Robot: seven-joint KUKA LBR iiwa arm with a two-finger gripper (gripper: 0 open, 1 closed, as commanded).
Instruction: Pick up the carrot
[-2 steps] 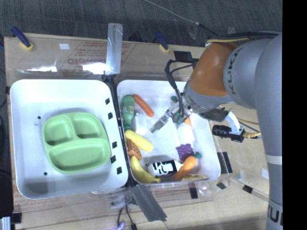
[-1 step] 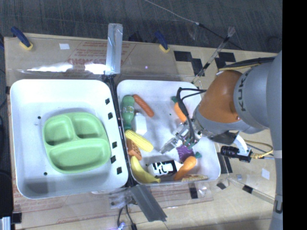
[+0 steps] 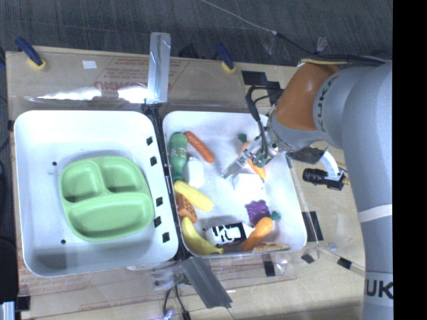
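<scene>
Gripper (image 3: 248, 162) low over right bin (image 3: 220, 122), near its right wall; finger state cannot tell. Small orange piece just beside fingertips, contact unclear. Carrot (image 3: 199, 147) lies in same bin, upper left, beside green cucumber (image 3: 177, 151), well apart from gripper. Green divided plate (image 3: 105, 199) in left bin (image 3: 27, 179).

A green divided plate (image 3: 105, 197) lay in the left bin (image 3: 27, 172); the right bin (image 3: 220, 122) held a banana (image 3: 197, 241), corn (image 3: 193, 195) and purple grapes (image 3: 257, 211).
</scene>
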